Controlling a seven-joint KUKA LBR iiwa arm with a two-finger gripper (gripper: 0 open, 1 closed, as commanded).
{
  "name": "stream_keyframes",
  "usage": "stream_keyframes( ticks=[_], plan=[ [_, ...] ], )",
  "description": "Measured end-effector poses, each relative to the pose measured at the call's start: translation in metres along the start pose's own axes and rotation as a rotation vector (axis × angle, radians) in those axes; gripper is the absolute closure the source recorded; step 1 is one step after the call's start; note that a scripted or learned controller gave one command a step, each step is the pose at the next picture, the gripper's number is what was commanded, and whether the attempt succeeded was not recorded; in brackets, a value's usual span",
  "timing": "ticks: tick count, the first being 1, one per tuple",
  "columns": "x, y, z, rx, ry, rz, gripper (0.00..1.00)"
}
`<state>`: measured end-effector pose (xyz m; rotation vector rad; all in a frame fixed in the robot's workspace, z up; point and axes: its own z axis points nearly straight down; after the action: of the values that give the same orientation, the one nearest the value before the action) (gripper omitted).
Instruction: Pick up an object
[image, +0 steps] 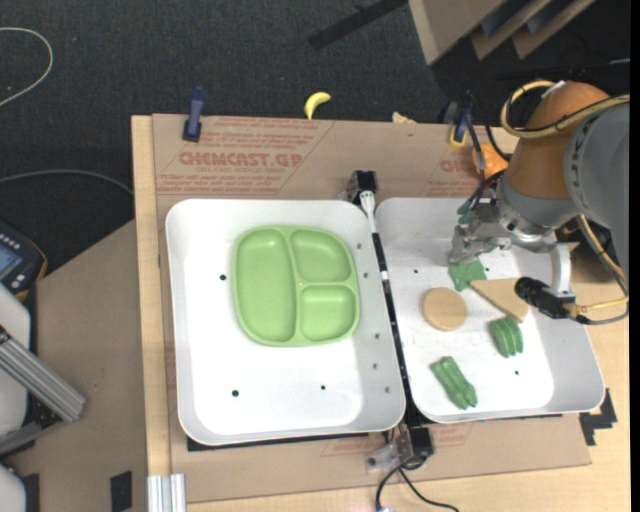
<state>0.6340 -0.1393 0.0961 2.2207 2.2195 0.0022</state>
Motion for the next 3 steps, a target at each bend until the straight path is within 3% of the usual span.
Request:
stream_keyframes(
  ticks=[1,2,3],
  plan=[
    [-0.018,-0.031,-0.067,-0.002,-0.002,0.002,1.0],
    [0.061,-0.048,-0.091,0.003,0.005,-0.008,1.0],
    [0.128,-0.082,-0.089,0.007,0.004,-0.007,1.0]
  ],
)
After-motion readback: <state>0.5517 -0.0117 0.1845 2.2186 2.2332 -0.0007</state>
